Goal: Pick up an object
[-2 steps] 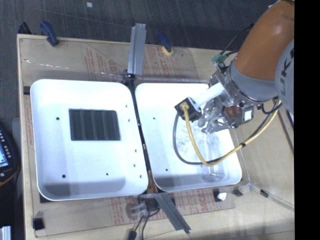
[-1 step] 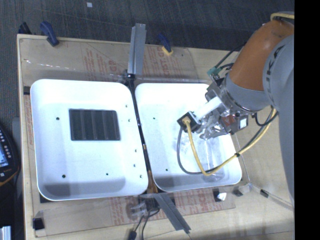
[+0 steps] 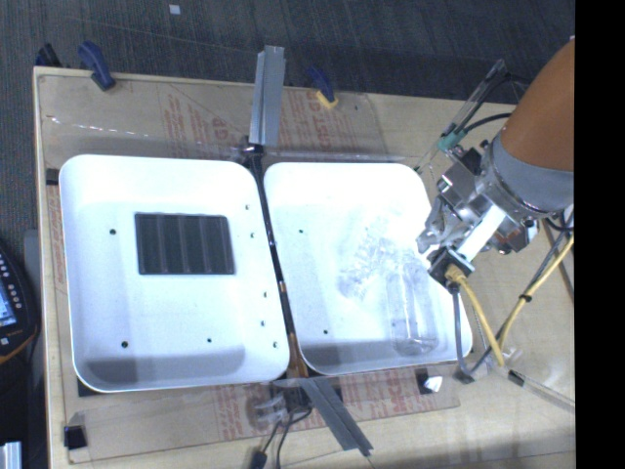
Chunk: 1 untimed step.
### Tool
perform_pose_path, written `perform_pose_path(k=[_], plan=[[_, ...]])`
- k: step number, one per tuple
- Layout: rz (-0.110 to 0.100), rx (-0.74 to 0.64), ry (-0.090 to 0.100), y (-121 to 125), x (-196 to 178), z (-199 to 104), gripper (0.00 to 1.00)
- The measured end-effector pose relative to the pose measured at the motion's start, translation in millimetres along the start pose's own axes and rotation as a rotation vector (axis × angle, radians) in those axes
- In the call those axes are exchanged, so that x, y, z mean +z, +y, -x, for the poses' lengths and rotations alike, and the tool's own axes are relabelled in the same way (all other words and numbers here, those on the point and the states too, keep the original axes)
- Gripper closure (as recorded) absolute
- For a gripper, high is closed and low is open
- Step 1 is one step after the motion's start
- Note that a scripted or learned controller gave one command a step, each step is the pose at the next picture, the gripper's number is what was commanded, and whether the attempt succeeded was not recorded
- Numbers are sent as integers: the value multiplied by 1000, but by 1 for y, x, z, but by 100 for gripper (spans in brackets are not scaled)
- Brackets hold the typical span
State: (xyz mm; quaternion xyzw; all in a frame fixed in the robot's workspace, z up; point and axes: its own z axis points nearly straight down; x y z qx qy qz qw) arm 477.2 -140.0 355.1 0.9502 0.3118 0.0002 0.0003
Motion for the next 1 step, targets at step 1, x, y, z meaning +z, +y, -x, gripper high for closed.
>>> perform_pose_path(k=[1], plan=[[1, 276, 2, -28, -34, -22, 100]])
